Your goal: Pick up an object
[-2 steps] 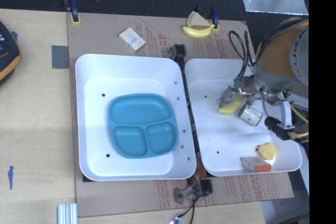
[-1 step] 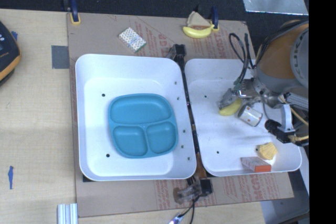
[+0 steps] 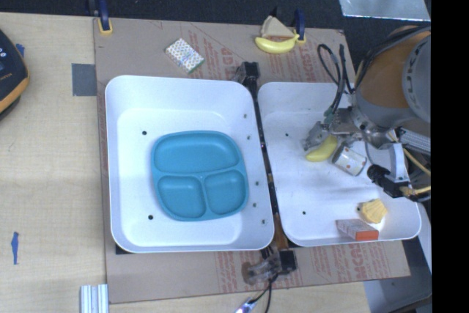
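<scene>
Gripper: the gripper (image 3: 322, 139) was low in the right bin (image 3: 293, 194), reached in from the right; whether it was wide or narrow I could not tell.
Task's thing: a small yellow banana-like piece (image 3: 321, 152) lay in the right bin, touching or just under the gripper, probably the target; no grasp was visible.
Other picks: a yellow block (image 3: 374, 211) and a reddish box (image 3: 357, 230) sat near that bin's lower rim, apart from the arm.
Left bin: the left bin (image 3: 124, 157) held a blue divided tray (image 3: 199, 174), likely a drop spot.
Outside: a yellow banana toy (image 3: 275, 43) and a patterned packet (image 3: 184, 54) rested on the tabletop mat (image 3: 146, 48).
Writing: faint red print on the mat, unreadable.
</scene>
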{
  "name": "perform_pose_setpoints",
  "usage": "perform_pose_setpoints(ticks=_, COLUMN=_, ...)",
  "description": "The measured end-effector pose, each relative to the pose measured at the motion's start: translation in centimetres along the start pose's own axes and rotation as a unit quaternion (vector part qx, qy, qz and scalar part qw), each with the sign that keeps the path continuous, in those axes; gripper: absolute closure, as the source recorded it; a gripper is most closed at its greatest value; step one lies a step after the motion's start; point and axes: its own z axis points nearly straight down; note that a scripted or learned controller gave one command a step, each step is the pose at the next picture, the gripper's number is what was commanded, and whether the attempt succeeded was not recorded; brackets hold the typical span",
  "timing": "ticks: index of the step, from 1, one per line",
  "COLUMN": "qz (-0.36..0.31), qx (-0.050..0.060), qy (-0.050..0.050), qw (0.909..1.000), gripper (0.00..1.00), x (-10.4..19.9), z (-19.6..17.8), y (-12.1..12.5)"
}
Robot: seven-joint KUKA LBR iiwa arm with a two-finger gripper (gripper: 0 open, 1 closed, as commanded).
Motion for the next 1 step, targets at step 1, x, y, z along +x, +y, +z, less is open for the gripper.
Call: perform_pose_setpoints(ticks=1, qz=0.001, qx=-0.001, qy=0.000, qw=1.0000, gripper=0.00, x=-1.24, z=-0.01, y=0.08)
